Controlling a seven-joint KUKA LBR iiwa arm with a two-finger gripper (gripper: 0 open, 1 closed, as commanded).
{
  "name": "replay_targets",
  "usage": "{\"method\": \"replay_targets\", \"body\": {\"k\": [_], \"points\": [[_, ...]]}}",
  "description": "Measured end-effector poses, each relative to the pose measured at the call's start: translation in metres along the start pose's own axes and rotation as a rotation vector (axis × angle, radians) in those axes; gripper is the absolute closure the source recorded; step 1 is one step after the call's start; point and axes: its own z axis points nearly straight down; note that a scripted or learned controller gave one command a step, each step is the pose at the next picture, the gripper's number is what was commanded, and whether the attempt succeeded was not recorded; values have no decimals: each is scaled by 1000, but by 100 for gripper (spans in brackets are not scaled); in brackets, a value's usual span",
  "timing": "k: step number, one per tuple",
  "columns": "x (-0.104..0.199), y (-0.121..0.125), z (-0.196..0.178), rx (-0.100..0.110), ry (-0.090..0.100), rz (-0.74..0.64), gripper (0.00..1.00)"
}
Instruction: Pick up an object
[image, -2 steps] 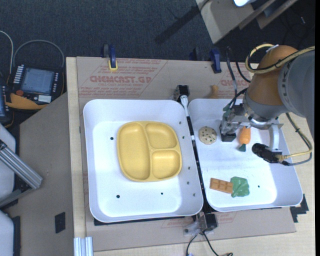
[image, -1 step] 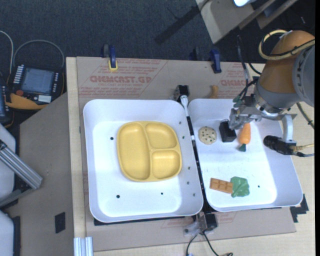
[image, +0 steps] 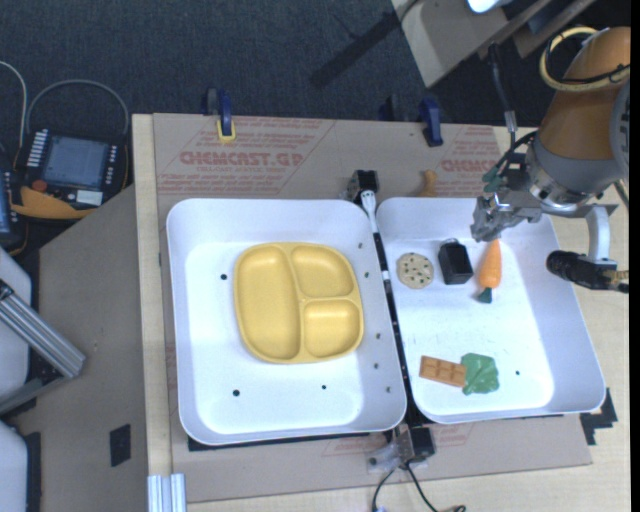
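In the camera view, two shallow white bins are seen side by side on the tabletop (image: 300, 140). The left bin (image: 200, 400) carries a yellow divided plate (image: 298, 300). The right bin (image: 560, 340) carries a round cookie (image: 414, 269), a small black block (image: 455, 262), an orange carrot (image: 488, 268), a brown cracker (image: 442, 371) and a green toy (image: 481, 373).

The arm (image: 585, 110) is brought in from the right, and its gripper (image: 492, 222) is held over the upper part of the right bin. Whether the gripper is wide or narrow cannot be told from this view, and nothing is seen held in it.

The carrot is judged the likeliest target. It lies just below the gripper in the view, its top end almost under the tip. Its long axis runs nearly up and down the picture, with the green stem end pointing toward the near rim. The black block lies just beside it on the left. A descent slightly toward the near side would probably be required, with the closing direction set across the carrot's long axis; the block's closeness could be a hindrance.
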Motion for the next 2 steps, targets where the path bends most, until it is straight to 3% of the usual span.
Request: {"method": "replay_targets", "body": {"k": [2], "points": [[87,-31,5,10,5,-4,100]]}}
